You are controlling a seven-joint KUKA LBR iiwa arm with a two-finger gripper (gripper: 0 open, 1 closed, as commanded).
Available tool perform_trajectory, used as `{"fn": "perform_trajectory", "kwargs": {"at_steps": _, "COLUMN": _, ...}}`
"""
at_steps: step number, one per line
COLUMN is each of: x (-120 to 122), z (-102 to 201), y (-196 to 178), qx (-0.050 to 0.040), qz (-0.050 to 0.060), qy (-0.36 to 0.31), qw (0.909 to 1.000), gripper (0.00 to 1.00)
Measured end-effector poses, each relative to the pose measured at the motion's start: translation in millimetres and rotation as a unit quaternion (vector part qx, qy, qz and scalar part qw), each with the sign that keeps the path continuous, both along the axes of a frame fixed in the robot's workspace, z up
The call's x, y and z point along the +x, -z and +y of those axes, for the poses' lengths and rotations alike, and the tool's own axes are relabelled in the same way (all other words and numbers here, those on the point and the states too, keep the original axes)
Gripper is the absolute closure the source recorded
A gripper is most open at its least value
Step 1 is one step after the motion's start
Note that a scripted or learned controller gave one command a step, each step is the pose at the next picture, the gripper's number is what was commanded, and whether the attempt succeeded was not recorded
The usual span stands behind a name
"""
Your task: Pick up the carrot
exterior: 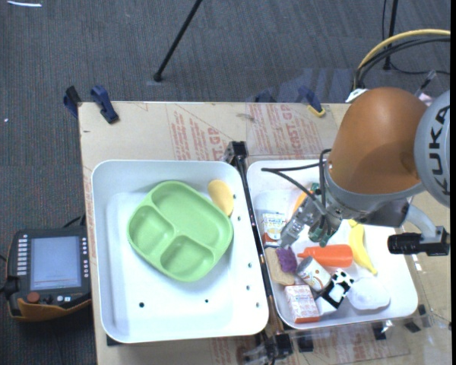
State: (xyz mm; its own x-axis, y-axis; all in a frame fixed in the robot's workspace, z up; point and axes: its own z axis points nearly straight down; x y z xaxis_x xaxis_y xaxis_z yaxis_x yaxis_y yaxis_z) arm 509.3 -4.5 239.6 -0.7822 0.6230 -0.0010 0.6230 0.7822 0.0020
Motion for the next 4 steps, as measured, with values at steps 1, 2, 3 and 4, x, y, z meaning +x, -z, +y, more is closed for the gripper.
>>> {"fn": "perform_trajectory", "kwargs": {"at_steps": 1, "x": 0.5, "z": -1.5, "y": -8.0, "qx": 0.0004, "qz": 0.001, "qy": 0.004, "qw": 1.0000, "gripper": 1.00}}
{"fn": "perform_trajectory", "kwargs": {"at_steps": 2, "x": 1.9, "z": -27.9, "y": 5.3, "qx": 0.0004, "qz": 0.001, "qy": -0.333, "qw": 0.9428, "gripper": 1.00}}
{"fn": "perform_trajectory", "kwargs": {"at_steps": 3, "x": -12.6, "z": -51.7, "y": -47.3, "qx": -0.0008, "qz": -0.002, "qy": -0.517, "qw": 0.8563, "gripper": 1.00}}
{"fn": "perform_trajectory", "kwargs": {"at_steps": 4, "x": -13.0, "z": -52.4, "y": -46.4, "qx": -0.0002, "qz": -0.001, "qy": -0.516, "qw": 0.8568, "gripper": 0.00}}
